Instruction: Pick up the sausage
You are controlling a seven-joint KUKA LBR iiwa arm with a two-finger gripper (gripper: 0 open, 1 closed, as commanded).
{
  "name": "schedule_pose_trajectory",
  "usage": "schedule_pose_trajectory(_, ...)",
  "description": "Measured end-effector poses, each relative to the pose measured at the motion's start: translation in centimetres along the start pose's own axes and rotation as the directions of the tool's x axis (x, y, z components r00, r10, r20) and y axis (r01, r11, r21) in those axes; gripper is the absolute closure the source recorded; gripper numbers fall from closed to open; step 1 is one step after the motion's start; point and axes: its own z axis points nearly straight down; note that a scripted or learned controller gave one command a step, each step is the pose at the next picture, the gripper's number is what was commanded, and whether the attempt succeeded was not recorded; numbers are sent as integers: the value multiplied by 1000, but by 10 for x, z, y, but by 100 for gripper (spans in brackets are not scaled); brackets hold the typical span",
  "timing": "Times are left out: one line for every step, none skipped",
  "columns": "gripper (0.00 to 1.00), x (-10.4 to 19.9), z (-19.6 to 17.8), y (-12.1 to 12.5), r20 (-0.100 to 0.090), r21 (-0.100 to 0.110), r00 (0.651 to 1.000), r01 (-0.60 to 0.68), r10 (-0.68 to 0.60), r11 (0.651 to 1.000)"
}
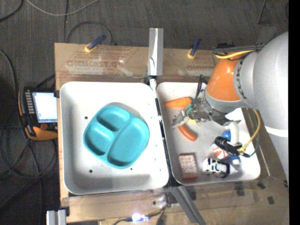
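Your sausage (188,133), a short orange-red piece, lies on the floor of the right bin (174,168), in its left half and slanted. The gripper (182,120) sits just above and to the left of it, fingers pointing toward the bin's left wall; you can see the sausage lying free below the fingertips, not between them. Whether those fingers are spread or closed, you cannot tell from this angle. Behind the gripper the wrist reaches in from the right, its orange band (222,81) over the bin's far right part, the grey arm (274,78) bulking above that. A carrot (178,102) rests just beyond the gripper. Near the front wall you find a small printed box (188,163) and a black-and-white toy (216,167). The left bin (75,172) holds a teal divided plate (117,136).
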Motion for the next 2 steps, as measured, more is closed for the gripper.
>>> schedule_pose_trajectory(100, 1, -12, 2, -3, -4, 1000, 1, -1, 1000)
schedule_pose_trajectory(100, 14, -92, 82, 2, 17, 997, -75, 75, 997)
